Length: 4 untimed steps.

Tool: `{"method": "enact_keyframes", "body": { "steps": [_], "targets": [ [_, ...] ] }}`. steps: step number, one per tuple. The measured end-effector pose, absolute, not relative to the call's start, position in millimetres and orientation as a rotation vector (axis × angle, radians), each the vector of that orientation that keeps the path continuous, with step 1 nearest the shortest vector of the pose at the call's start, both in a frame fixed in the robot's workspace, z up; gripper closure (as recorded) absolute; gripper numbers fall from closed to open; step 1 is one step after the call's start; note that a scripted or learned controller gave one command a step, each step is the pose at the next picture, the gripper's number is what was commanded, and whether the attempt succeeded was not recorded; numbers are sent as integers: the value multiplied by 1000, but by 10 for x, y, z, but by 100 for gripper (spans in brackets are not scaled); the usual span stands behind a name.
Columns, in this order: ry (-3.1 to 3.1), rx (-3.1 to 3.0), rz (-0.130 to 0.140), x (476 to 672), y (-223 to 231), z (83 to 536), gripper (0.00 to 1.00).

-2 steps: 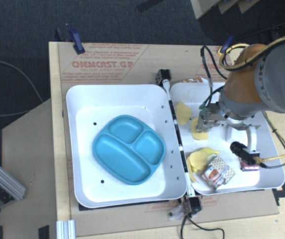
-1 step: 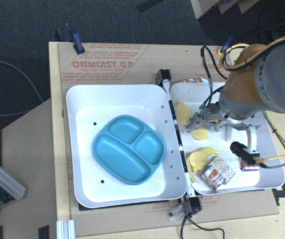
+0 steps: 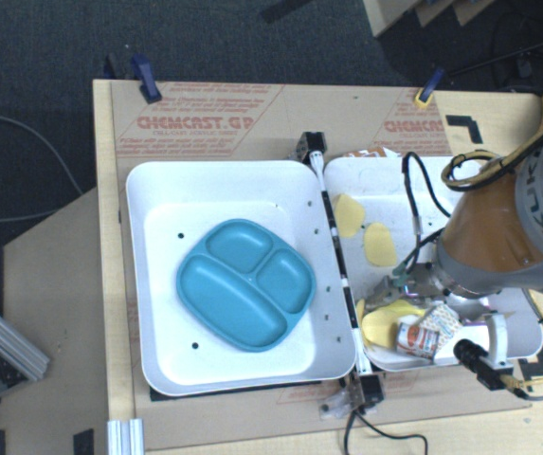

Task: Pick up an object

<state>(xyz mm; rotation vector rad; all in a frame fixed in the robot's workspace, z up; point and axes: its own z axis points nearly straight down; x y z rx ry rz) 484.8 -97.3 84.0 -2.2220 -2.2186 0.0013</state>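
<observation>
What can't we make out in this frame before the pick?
- Gripper state: the arm covers the wrist in the camera view, so whether anything is held cannot be told.
- Right bin: the arm hides most of its floor and far side.
- Red-and-white package: label too small to read.
- Yellow items: pale and blurred, identity unclear.
- Blue divided plate in the left bin: fully visible.

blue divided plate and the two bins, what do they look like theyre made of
The blue divided plate looks like moulded plastic: even colour, rounded compartment ridges, a soft matte sheen. The left bin and the right bin also look like plastic, smooth white and slightly glossy with rounded corners and raised rims, though coated metal can't be ruled out from this view.
</observation>
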Motion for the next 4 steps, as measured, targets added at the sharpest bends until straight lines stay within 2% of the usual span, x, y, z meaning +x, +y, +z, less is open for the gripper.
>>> {"method": "enact_keyframes", "body": {
  "steps": [1, 2, 3, 4],
  "targets": [
    [-2221, -2223, 0, 4789, -1309, 843, 0],
    [-2221, -2219, 0, 4789, -1039, 843, 0],
    [-2223, -2221, 0, 5465, -1056, 846, 0],
    [-2224, -2221, 0, 6334, -1005, 1034, 0]
  ]
}}
